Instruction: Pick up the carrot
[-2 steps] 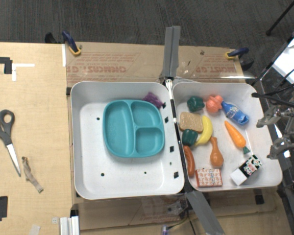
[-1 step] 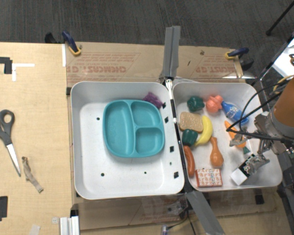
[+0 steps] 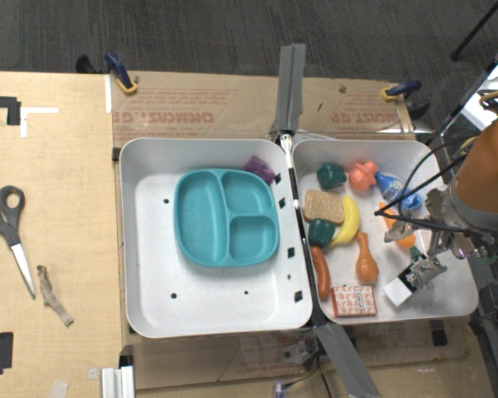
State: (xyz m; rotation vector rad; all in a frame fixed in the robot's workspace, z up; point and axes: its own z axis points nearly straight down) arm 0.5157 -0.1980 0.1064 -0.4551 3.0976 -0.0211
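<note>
Right bin (image 3: 448, 307): the gripper (image 3: 398, 232) is seen low over the right half, and the arm (image 3: 481, 177) is seen entering from the right edge. Whether the gripper is released or clenched cannot be told, since that end is lost among cables and grey metalwork.

The carrot (image 3: 407, 240) is taken to be the small orange piece right at the gripper. It is mostly covered by the gripper. Contact cannot be judged, and no grasp is shown.

Other contents noted in the right bin:
- A green toy (image 3: 330, 175) is at the back left, with a pink toy (image 3: 363, 174) just beside it and a blue toy (image 3: 389, 184) next along to the right.
- Bread (image 3: 321, 205) lies below the green toy, and a banana (image 3: 348, 220) is touching its right edge.
- A second green toy (image 3: 320, 233) is tucked under the bread, against the banana's lower end.
- A sausage (image 3: 320, 272) is laid along the left wall.
- An orange pin (image 3: 365, 259) lies between the sausage and the gripper, apart from both.
- A box (image 3: 353, 301) is near the front wall.

Left bin (image 3: 149, 247): a teal plate (image 3: 228, 218) with three compartments is set near the middle. A purple toy (image 3: 260, 169) lies at the back right, just beside the plate's rim.

Scissors (image 3: 8, 222) are noted on the bench, well left of both bins.
</note>
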